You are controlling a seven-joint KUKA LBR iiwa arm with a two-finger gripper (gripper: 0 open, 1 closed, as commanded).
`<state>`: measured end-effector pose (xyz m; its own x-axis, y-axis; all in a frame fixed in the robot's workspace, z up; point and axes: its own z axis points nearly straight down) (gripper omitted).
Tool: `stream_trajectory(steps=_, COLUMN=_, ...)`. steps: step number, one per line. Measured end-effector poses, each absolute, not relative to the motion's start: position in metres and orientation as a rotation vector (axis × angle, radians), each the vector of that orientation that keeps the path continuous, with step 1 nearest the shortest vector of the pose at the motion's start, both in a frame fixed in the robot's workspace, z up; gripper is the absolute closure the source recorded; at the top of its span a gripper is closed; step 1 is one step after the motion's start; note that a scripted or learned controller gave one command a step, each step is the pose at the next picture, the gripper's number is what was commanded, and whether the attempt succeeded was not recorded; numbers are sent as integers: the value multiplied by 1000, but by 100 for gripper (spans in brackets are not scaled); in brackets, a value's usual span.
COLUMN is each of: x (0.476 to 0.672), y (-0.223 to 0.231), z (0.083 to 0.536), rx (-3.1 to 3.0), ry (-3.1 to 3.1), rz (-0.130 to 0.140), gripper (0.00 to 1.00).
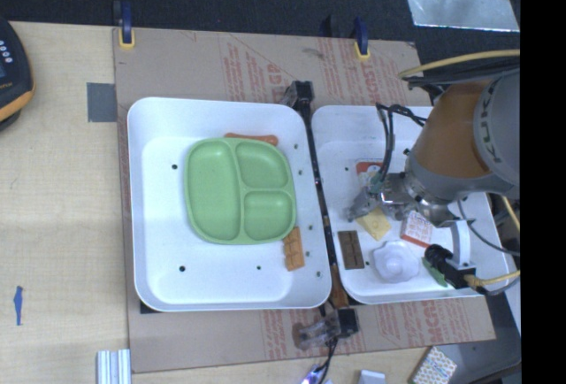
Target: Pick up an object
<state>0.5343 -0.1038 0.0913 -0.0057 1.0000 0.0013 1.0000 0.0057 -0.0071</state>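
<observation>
My gripper (pixel 367 202) reaches down into the right bin (pixel 340 130) from the right, under the grey and orange wrist. It hangs just above a pale yellow piece (pixel 376 226) near the bin's middle. Close by lie a brown block (pixel 349 249), a white rounded object (pixel 393 263), a red and white packet (pixel 416 231) and a small red item (pixel 367 168) partly behind the cables. I see nothing plainly between the gripper's tips.
The left bin (pixel 155 223) holds a green divided plate (pixel 239 189), with an orange strip (pixel 256 139) behind it and a brown-orange piece (pixel 293 249) at its front right. A black divider with clamps (pixel 314 188) runs between the bins.
</observation>
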Motion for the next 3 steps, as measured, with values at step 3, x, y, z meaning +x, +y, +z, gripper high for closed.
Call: stream_trajectory(steps=3, x=565, y=-111, z=92, rx=-2214, ry=-2230, rz=0, gripper=0)
